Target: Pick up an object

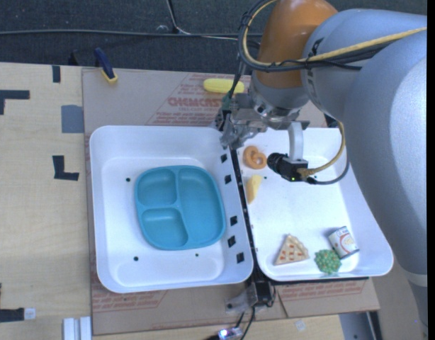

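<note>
tray (180, 207): blue, three sections, flat in left bin (111, 147), long axis up-down | gripper (235, 137): at divider (237, 190) top, grip unclear | donut (254, 158): just right of divider | yellow piece (253, 188): below donut, upright | pizza slice (292, 250): tip pointing up | broccoli (328, 261), can (343, 241): farthest right of divider

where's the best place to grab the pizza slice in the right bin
Probably across the pizza slice's two slanted sides near mid-length, coming straight down from above: it lies flat, point toward the far end. The broccoli sits close at its right, so keep clear there.
</note>
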